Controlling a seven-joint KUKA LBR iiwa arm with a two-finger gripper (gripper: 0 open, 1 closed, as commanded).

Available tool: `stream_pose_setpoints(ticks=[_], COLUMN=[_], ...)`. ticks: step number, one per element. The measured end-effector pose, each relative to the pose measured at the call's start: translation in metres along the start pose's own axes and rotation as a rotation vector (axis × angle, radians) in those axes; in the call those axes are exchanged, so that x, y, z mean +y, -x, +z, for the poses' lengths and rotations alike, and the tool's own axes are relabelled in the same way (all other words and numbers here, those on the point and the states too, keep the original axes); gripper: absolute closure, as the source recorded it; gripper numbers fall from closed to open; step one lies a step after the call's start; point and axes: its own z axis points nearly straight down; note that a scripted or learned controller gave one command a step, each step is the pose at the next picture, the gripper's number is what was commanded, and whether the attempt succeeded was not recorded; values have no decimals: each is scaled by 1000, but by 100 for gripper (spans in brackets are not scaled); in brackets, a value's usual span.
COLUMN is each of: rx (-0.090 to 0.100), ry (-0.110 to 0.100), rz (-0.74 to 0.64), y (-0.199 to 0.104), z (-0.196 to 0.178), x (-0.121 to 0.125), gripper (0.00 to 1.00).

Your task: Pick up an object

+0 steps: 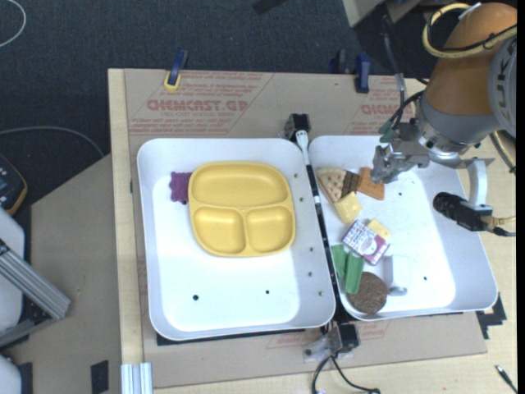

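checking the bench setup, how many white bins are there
2: the left bin holds a yellow divided plate; the right bin holds the toy food pile. Both show nearly whole.

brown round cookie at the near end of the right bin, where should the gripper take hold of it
Take the flat brown round cookie across its rim, coming straight down. It lies flat against the right white bin's near-left wall, with green sticks touching its far edge, so its right side looks freest for a finger.

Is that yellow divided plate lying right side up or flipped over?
Right side up: the yellow plate shows its three hollow compartments facing the camera, lying in the left bin.
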Motion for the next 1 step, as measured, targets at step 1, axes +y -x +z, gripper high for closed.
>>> stream_pose_setpoints(ticks=[1], rx=[-2], ry=[6], rz=[1], y=[-25], z=[2], x=[13], gripper=[100])
